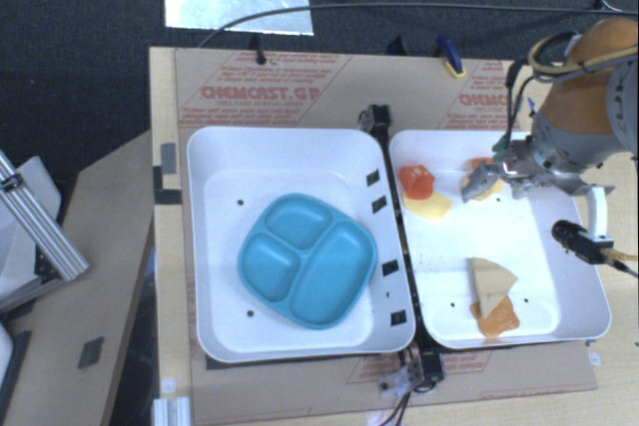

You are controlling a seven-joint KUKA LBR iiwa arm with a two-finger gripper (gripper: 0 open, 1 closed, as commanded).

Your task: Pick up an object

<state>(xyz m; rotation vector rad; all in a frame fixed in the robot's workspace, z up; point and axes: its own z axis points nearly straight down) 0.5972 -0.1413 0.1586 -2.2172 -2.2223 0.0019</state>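
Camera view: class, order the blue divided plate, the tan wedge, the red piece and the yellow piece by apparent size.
1. blue divided plate
2. tan wedge
3. red piece and yellow piece: too alike to rank.

Grey arm (pixel 589 130) with a rounded orange band above the wrist. Thin black and yellowish cables loop beside the band. Metallic grey gripper (pixel 481 183) at the tip.
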